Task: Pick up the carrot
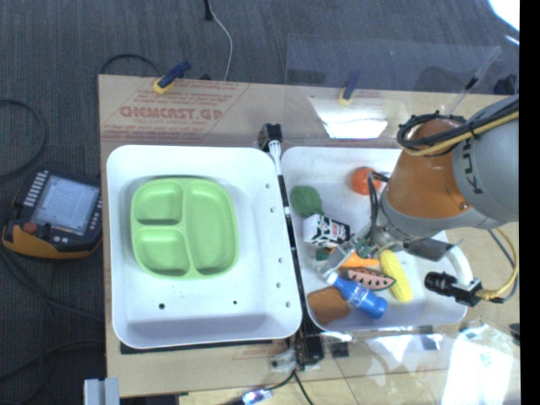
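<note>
The carrot (358, 262) appears as a small orange piece in the right bin (337, 163), partly under the gripper and pressed against a watermelon slice (368, 278). My gripper (368, 245) hangs low over the bin's middle, directly above the carrot's upper end. The orange wrist band and grey arm body hide most of the gripper.
Around the carrot lie a yellow corn cob (396, 276), a blue bottle (361, 298), a brown item (327, 305), a black-and-white item (326, 229), a green lump (305, 199) and an orange ball (364, 180). The left bin (135, 310) holds a green divided plate (184, 226).
</note>
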`<state>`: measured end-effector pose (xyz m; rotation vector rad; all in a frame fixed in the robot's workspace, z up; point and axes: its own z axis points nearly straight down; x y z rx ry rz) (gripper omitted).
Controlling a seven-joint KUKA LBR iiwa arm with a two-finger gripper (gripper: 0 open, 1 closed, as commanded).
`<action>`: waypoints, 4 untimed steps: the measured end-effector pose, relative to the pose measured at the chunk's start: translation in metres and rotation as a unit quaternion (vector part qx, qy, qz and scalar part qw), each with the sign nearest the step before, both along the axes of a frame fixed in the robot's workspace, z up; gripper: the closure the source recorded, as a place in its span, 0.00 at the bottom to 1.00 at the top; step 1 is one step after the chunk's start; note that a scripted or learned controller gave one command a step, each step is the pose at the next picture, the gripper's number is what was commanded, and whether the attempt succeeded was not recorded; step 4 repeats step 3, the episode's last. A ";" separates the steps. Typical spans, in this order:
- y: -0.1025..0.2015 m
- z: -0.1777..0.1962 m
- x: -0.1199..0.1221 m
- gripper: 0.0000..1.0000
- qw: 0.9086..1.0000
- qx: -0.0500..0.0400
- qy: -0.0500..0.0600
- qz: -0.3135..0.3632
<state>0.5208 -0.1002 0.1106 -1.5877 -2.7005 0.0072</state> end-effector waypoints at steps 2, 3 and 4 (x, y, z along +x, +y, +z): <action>-0.024 -0.009 0.021 1.00 0.977 -0.001 -0.011 -0.212; 0.044 0.076 0.055 1.00 0.974 -0.001 -0.008 -0.227; 0.044 0.076 0.055 1.00 0.974 -0.001 -0.008 -0.227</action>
